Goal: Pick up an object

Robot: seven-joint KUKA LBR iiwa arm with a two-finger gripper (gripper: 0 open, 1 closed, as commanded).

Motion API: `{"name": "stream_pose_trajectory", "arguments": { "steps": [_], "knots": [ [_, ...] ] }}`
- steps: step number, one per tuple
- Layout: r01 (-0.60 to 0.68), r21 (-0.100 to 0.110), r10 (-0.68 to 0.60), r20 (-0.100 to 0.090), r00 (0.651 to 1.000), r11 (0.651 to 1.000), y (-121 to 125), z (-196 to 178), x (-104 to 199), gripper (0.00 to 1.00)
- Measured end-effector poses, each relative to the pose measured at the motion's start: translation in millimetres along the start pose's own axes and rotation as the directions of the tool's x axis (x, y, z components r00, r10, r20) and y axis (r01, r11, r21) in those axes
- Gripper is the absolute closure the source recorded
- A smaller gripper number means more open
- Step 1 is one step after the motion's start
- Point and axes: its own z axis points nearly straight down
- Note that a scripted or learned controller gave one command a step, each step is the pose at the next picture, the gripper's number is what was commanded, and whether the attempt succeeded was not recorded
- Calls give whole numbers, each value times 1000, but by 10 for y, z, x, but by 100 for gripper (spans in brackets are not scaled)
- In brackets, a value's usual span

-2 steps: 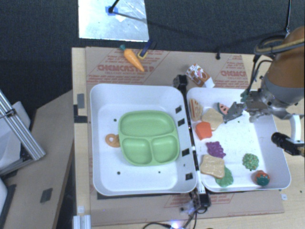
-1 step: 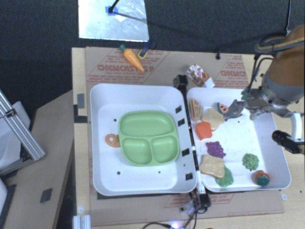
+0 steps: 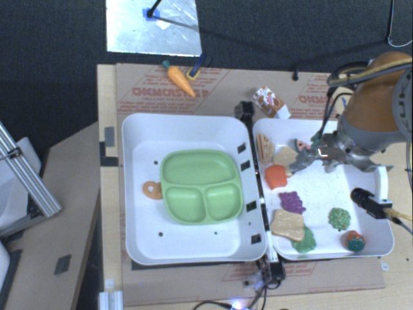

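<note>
Here we see the claw low over the right bin, its tip near the tan piece and the orange-red piece; whether it is spread or pressed together we cannot tell, and nothing shows gripped in it. Around them in that bin lie a wedge slice, purple grapes, a slice of toast resting on a green leaf, broccoli and a red-and-green fruit. The left bin holds a green divided tray and a pretzel just beside it. A carrot lies on the bench behind.
</note>
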Motion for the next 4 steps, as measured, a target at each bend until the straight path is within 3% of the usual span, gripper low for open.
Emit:
{"name": "stream_pose_trajectory", "arguments": {
  "steps": [2,3,4],
  "knots": [
    [-1,-4,1,-5,1000,1000,9,954,115,0],
    [1,-14,-1,-3,1000,1000,38,810,113,100],
    [3,-8,-3,2,1000,1000,141,278,174,100]
  ]
}}
